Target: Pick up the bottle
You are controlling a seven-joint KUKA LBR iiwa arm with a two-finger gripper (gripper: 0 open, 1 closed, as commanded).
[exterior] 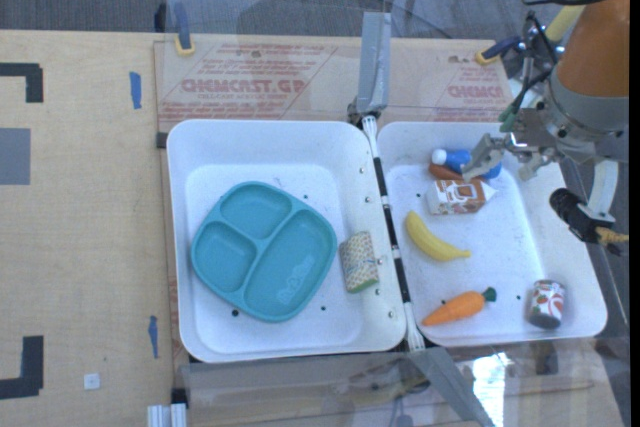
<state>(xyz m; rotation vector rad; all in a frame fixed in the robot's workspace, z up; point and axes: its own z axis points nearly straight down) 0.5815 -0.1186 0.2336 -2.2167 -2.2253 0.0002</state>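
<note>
The bottle (453,158) is small and blue with a white cap, and it lies on its side at the back of the right bin (575,260). Its cap points left. A brown item (444,172) lies against its near side. My gripper (497,158) hangs just right of the bottle, over its base end, which it partly hides. The grey arm with its orange band (596,50) rises behind it at the right edge of the camera view.
In the right bin also lie a white and brown carton (460,197), a banana (434,240), a carrot (456,307) and a can (546,303). The left bin (200,150) holds a teal divided plate (264,250) and a sponge (357,262).
</note>
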